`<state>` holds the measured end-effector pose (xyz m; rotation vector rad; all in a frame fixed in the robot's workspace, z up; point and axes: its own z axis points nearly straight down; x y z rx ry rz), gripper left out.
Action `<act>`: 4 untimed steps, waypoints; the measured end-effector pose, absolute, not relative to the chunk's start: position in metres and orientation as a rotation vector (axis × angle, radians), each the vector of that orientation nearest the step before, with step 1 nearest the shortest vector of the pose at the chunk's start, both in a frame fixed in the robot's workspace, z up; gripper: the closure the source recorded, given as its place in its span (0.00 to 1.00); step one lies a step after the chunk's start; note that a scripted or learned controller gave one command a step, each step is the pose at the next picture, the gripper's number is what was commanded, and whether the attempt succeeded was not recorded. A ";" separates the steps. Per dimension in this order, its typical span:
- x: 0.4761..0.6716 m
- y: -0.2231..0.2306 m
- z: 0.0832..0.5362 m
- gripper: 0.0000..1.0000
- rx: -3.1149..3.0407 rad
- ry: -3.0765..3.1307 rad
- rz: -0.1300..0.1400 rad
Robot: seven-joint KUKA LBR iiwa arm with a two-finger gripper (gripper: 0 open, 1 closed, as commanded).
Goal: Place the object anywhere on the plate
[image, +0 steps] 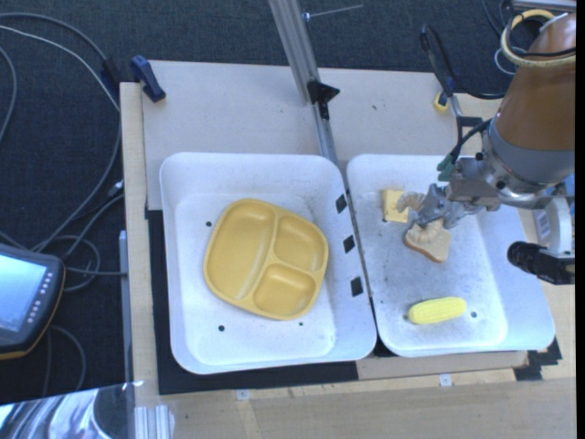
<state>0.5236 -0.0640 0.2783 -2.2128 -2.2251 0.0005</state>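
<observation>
Right of the yellow plate [266, 271], in the neighbouring bin [526, 323], the end effector [432, 216] sits low over a toast-like slice [428, 242], apparently to grasp it; whether it grips, I cannot tell.

We see dark carpet [55, 99] around bench [238, 108], black cables [37, 181] looping across it at left. Bench top pale, speckled, light wood edge along front. Blue clamp [146, 78] at its back left corner. Grey metal pole [297, 44] slants in from top. Screen [23, 298] with orange rim at far left. Light even, soft shadows.
</observation>
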 end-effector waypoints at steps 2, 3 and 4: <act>0.542 0.032 0.257 1.00 -2.213 -2.225 0.001; 0.545 0.074 0.246 1.00 -2.212 -2.223 0.003; 0.552 0.111 0.224 1.00 -2.213 -2.222 0.005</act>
